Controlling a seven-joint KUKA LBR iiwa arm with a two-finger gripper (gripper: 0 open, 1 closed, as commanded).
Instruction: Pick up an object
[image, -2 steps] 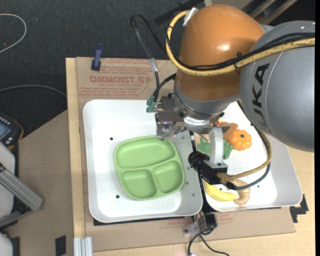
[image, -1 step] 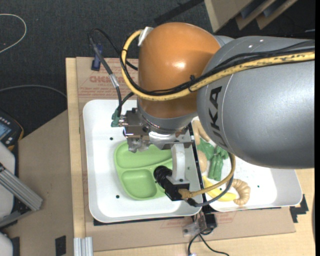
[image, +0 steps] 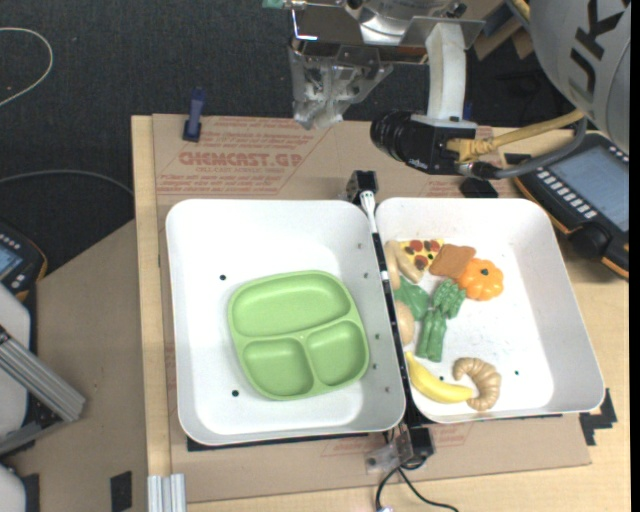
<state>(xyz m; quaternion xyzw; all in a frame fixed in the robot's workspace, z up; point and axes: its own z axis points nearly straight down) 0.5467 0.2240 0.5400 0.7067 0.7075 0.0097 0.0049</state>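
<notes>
The work seems to be at its very beginning, in the approach step: the gripper (image: 322, 95) hangs high over the bench, beyond the far edge of the left bin (image: 195, 300), and nothing is between its fingers. The fingers look translucent and close to each other, but I cannot tell with certainty if they are apart or together. All the toy food lies in the right bin (image: 545, 300), so my judgement is that the next move calls for carrying the gripper over to the right bin, choosing one piece, and coming down with the pincer apart around it. The pieces are crowded along the side of the right bin nearest the left bin: a pizza slice (image: 422, 252), a brown toast (image: 452, 262), an orange pumpkin (image: 482, 280) touching the toast, green asparagus (image: 437, 318), and at the near side a banana (image: 437, 385) beside a croissant (image: 478, 380). The left bin bears a green divided plate (image: 297, 332). The pumpkin and croissant stand somewhat free, so they may be easier to take.
</notes>
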